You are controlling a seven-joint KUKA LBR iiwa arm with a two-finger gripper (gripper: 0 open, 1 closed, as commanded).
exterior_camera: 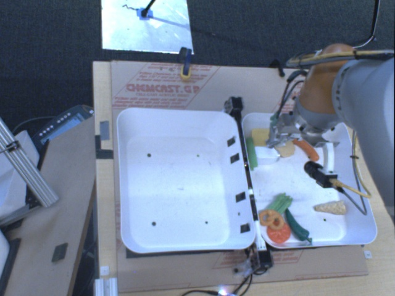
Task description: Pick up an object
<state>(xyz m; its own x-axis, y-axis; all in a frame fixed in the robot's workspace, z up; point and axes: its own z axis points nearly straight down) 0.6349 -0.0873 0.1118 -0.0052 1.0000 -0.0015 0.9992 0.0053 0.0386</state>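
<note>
Gripper [284, 133] low over far end of right bin [349, 227], probably lined up on cluster crowded there. Likely target: pale yellow piece [286, 148] directly beneath, orange piece [307, 149] just beside it, yellow block [260, 136] nearer bin's far wall. Green stick [251, 153] lies along bin's wall next to left bin [179, 184]. Gripper open or closed: cannot tell, its own body masks it; nothing seen held. Bin's near end: green stalks [282, 202], orange slices [270, 217], beige wedge [330, 208], all well apart from gripper.
</note>
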